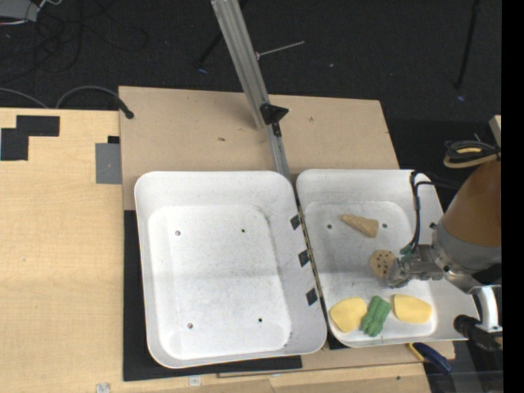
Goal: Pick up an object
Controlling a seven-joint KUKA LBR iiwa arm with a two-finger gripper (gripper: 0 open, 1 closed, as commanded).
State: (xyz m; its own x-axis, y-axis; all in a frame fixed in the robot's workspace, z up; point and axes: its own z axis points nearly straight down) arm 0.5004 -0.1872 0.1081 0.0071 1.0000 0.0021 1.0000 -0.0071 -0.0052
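Resting on a tan bench (327,129), two white bins (213,195), dark cabled floor (123,31)

Dark floor (368,39) with cables behind wooden bench (57,244).

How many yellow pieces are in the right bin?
2: one yellow piece at the front edge left of the green piece, the other yellow piece right of it. The arm may hide others.
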